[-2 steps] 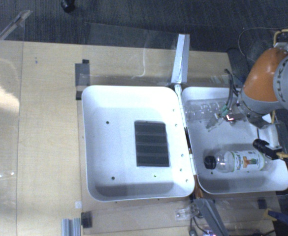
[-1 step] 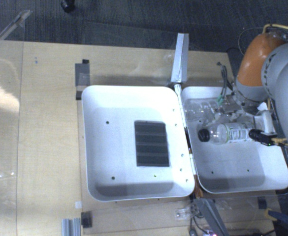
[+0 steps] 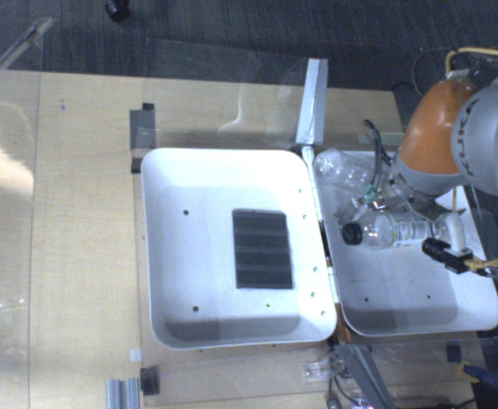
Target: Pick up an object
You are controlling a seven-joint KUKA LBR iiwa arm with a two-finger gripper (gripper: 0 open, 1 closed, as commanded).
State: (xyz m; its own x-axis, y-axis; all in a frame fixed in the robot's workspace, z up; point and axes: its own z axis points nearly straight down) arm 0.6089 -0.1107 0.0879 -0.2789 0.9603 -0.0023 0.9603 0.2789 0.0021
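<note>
A clear plastic bottle (image 3: 391,231) with a black cap lies on its side in the right bin (image 3: 419,305), cap pointing left. My gripper (image 3: 383,201) hangs just over the bottle's upper side, under the orange-banded wrist. A crumpled clear plastic piece (image 3: 340,167) lies in the right bin's far left corner. A dark ridged rectangular pad (image 3: 262,248) lies flat in the middle of the left bin (image 3: 172,228).
The arm's grey body covers the right bin's far right part. A metal post (image 3: 313,100) stands behind the gap between the two bins. Bare wooden bench (image 3: 70,228) extends to the left of the left bin.
</note>
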